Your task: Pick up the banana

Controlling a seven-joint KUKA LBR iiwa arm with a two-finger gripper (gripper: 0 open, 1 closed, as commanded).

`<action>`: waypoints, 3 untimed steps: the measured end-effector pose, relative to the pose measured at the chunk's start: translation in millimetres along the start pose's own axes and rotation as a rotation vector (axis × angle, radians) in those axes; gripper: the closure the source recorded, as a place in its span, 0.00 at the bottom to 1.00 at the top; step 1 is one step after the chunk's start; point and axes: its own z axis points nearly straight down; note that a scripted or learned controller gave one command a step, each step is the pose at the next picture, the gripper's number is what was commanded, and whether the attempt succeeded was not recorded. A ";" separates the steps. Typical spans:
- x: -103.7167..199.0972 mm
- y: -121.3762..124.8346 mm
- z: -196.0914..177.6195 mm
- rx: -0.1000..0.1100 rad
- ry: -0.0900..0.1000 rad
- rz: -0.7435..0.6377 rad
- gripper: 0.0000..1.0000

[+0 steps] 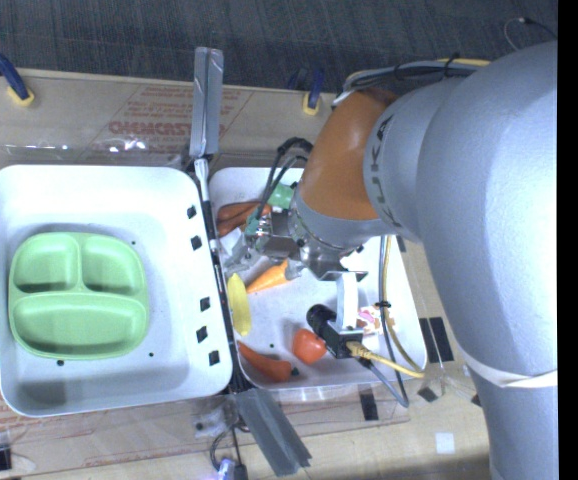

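**Reaching low, arm crowds the banana's corner**

Leaning in from the right of the frame, the grey arm (449,168) carries its tool (261,240) down over the upper left part of the right bin (274,318). The wrist hides the tool's tip, so it cannot be told whether it is apart, together or clamped on anything. The banana (238,304) lies lengthwise against that bin's left wall, just below the tool and apart from it, judging by the bare strip between them.

That position looks awkward. The wall leaves little room on the banana's left side, which may be why the tool comes from above. An orange carrot (268,279) lies just beside the banana's upper end, between fruit and tool, and seems the likeliest thing to be nudged or caught by mistake. A red round fruit (308,346) and a red pepper-like piece (266,364) sit near the lower edge. An orange-brown item (237,213) rests above the tool.

On the bench (89,118), the left bin (89,193) holds a green divided plate (77,293), well apart from the work.
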 end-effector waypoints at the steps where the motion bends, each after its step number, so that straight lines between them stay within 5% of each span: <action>1: 104.9 -51.2 0.6 0.002 -0.001 -0.010 0.00; 2: 88.6 -57.4 -11.0 0.002 0.000 -0.111 0.00; 3: 176.6 -68.5 89.7 0.004 -0.003 -0.193 0.00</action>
